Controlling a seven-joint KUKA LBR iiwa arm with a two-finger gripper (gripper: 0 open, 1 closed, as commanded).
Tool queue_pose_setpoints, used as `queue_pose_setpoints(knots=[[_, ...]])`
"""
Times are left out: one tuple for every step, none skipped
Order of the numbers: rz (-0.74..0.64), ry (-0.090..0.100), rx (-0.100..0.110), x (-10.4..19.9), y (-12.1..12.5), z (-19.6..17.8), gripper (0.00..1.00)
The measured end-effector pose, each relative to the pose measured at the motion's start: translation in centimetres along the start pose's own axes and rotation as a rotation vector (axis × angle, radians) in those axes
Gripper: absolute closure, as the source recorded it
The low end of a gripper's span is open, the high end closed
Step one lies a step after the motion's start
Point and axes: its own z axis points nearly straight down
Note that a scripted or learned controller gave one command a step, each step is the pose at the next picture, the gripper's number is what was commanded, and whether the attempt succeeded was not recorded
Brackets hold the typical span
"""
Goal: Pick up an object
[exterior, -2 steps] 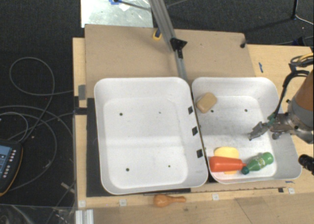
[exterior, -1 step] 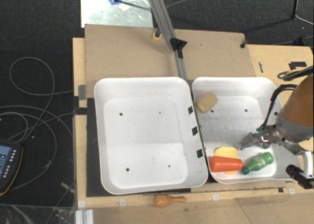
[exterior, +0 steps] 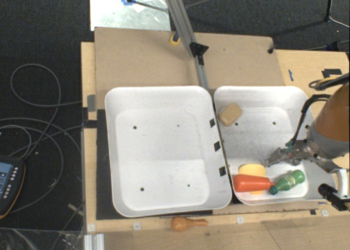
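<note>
**Bottle by the gripper in the right bin**

Bottle (exterior: 287, 181), green, lies at the near edge of the right bin (exterior: 257, 98), beside an orange carrot (exterior: 251, 183) and a yellow block (exterior: 254, 170). The gripper (exterior: 280, 156) hovers just above them, grasping nothing; whether it is spread or clenched, I cannot tell. A tan block (exterior: 230, 114) sits farther back.

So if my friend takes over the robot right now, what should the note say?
Gripper: low in the right bin, holding nothing; can't tell if it's open.
Things: green bottle, orange carrot and yellow piece sit together at the bin's near edge; tan block by its far left corner. A wooden pear shape lies on the bench.
Done: nothing picked.
Left: grab one object.
</note>
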Motion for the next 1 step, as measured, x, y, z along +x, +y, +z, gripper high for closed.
queue_pose_setpoints(knots=[[-0.001,-0.001,-0.004,-0.04,0.11,-1.12,1.00]])
